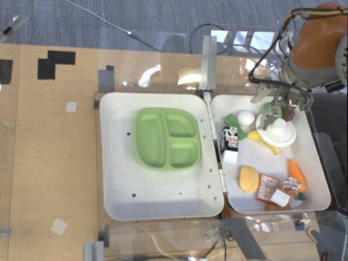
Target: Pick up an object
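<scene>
the hand (273, 115) hangs low over the far part of the right bin (321, 200), reaching in from the right under the orange-banded wrist. whether it is released or clenched cannot be told from here; its tip is a dark blur against the white things below it, and nothing is plainly caught in it.

directly beneath it, and slightly toward the near side, sits a white round dish (277, 135), with a yellow piece (254, 136) poking out at its left edge. that dish looks like the nearest candidate, so the coming move seems mostly a straight descent, hardly any sideways travel.

the dish is round, so no long axis constrains the wrist. by contrast, the orange carrot (296, 173) lies toward the near right, long axis running far-to-near, well apart from the hand. a white ball (246, 117) sits just left of the hand. the green tray (167, 138) lies in the left bin (117, 200).
</scene>
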Motion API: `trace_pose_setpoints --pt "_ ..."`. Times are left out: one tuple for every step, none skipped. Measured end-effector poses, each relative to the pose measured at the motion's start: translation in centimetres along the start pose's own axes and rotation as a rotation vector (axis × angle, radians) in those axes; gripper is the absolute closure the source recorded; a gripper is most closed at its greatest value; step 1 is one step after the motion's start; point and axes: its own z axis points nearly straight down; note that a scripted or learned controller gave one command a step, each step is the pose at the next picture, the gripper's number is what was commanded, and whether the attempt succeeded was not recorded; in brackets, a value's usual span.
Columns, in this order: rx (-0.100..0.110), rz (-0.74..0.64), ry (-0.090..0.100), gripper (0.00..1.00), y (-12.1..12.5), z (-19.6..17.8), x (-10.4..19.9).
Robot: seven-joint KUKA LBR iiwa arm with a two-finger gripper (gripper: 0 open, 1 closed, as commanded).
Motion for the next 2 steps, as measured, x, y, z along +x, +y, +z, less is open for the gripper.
trace_pose_setpoints --pt "0.001 -0.002 -0.005 0.00 4.3 8.3 4.0" --pt "0.007 0.137 -0.016 0.00 3.9 9.0 5.3"
